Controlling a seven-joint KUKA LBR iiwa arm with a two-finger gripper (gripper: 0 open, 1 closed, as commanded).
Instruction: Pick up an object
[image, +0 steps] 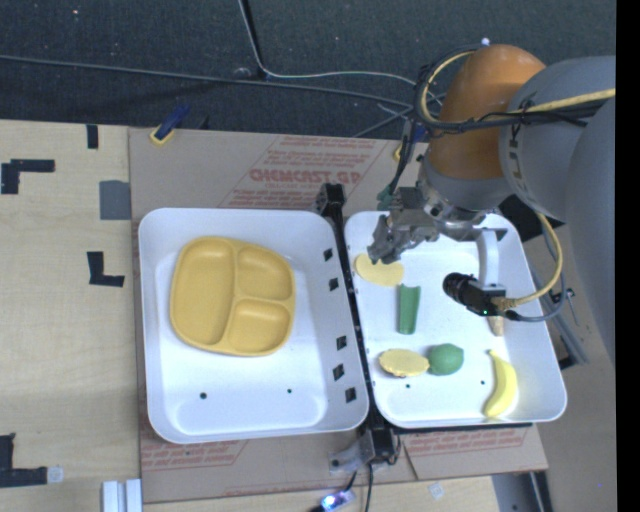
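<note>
The right bin holds several toy foods: a pale yellow flat piece near its back left, a green cylinder, a yellow round piece, a green lump and a banana. My gripper hangs over the back left of that bin, its tip just above the pale yellow flat piece. From this angle the wrist hides how the tip stands and whether it touches the piece.
The left bin carries a yellow divided plate. A black clamp sits between the bins at the back. Cables loop off the arm over the right bin's far side.
</note>
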